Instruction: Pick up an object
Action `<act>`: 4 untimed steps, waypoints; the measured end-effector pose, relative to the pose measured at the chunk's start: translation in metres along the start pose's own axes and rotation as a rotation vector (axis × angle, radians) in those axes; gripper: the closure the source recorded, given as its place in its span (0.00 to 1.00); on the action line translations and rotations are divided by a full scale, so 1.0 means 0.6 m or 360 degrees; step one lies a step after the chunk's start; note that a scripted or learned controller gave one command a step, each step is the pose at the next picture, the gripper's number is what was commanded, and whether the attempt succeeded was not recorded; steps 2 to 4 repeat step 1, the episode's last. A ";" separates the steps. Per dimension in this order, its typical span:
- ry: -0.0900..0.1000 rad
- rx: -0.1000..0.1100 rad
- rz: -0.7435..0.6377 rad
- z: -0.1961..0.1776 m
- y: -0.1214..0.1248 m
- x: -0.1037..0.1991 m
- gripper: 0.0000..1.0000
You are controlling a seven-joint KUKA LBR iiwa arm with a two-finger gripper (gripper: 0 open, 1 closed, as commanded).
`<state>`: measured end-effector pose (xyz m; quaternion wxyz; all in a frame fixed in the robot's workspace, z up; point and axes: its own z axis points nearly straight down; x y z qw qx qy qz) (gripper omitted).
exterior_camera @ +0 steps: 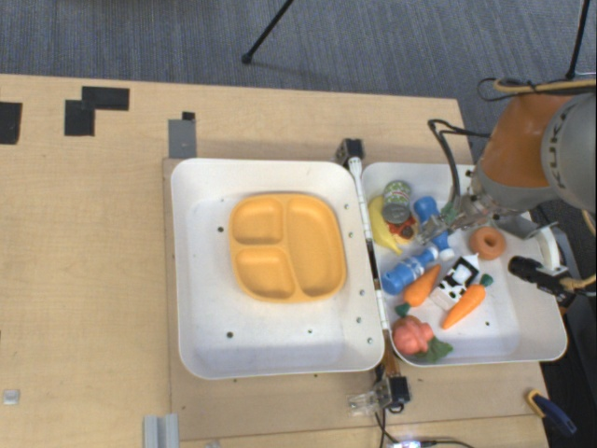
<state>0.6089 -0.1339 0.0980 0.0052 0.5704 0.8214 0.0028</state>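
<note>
Gripper (pixel 437 224) down among toys, grip state can't tell. Blue bottle (pixel 410 271) just below it, banana (pixel 382 224) left, donut (pixel 487 243) right. Two carrots (pixel 464 306), one yellow plate (pixel 283 246) far left.

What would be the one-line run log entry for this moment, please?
gripper: low in right white bin, over blue plastic bottle | nothing visibly held | yellow divided tray: left bin

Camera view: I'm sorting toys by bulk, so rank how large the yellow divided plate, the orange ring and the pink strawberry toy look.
1. yellow divided plate, by far the largest
2. pink strawberry toy
3. orange ring, only slightly smaller than the strawberry
</note>
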 end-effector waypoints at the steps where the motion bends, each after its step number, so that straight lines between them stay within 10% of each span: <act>1: 0.0007 0.0008 -0.0152 -0.146 0.032 0.167 1.00; 4: 0.0007 0.0008 -0.0152 -0.146 0.032 0.167 1.00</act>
